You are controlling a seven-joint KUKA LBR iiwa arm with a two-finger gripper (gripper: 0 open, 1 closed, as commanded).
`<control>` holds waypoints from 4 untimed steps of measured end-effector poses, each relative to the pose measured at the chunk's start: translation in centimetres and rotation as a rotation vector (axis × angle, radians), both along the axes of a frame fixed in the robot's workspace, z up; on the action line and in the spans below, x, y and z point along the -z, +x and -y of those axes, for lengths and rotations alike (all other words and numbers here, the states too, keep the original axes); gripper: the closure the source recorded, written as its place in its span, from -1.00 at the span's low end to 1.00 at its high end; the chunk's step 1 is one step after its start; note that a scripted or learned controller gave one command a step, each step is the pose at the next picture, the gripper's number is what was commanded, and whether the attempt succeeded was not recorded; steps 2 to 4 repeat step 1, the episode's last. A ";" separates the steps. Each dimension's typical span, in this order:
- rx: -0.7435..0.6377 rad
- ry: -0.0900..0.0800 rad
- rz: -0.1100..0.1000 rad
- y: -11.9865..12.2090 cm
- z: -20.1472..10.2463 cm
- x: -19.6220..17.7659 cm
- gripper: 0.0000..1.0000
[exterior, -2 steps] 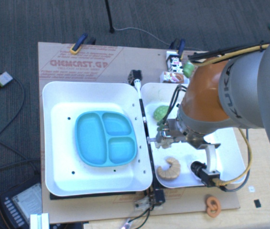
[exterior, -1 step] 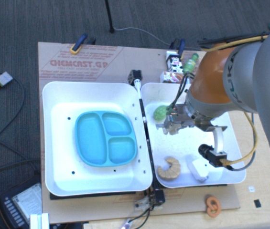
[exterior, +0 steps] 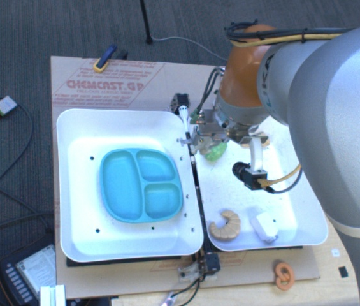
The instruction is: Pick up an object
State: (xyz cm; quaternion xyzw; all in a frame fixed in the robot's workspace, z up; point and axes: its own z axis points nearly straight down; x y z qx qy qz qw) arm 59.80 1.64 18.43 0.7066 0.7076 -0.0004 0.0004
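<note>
My gripper (exterior: 213, 142) is low in the right bin (exterior: 294, 225), near its back left corner, under the arm's orange band. A pale green object (exterior: 216, 150) sits right at the gripper's tip, partly hidden by it. A tan croissant (exterior: 226, 225) lies at the front of the right bin. A white object (exterior: 264, 227) lies to its right. A blue divided plate (exterior: 143, 185) rests in the left bin (exterior: 78, 171).
The grey arm covers the back right of the right bin. A small orange pretzel-shaped piece (exterior: 284, 275) lies on the bench in front of the bins. A blue and yellow tool (exterior: 105, 57) lies on the cardboard behind the left bin.
</note>
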 end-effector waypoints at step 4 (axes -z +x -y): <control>0.004 -0.002 -0.001 -2.4 8.9 0.0 1.00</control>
